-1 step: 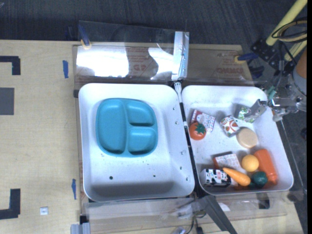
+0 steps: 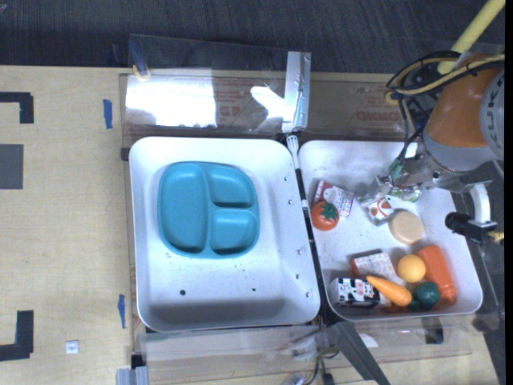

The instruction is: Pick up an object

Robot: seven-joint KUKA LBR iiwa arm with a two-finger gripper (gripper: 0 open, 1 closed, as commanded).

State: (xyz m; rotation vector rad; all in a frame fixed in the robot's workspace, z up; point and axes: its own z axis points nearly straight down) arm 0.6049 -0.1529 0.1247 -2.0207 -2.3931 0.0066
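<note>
Nearest, in the right bin (image 2: 473, 299), toys cluster: a carrot (image 2: 389, 289), a ball (image 2: 411, 269), a tomato (image 2: 325, 215). The left bin (image 2: 152, 163) holds a blue tray (image 2: 208, 208). Farther right, the gripper (image 2: 401, 175) hangs over a wrapper (image 2: 380, 208).

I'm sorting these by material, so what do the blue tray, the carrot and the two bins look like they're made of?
Blue tray: likely molded plastic, matte, with smooth rounded compartments and even color.
Carrot: looks like toy plastic, uniformly orange with a slight sheen; real is unlikely but can't be ruled out.
Left bin and right bin: probably hard white plastic, semi-gloss, with rounded corners and soft glare.
</note>
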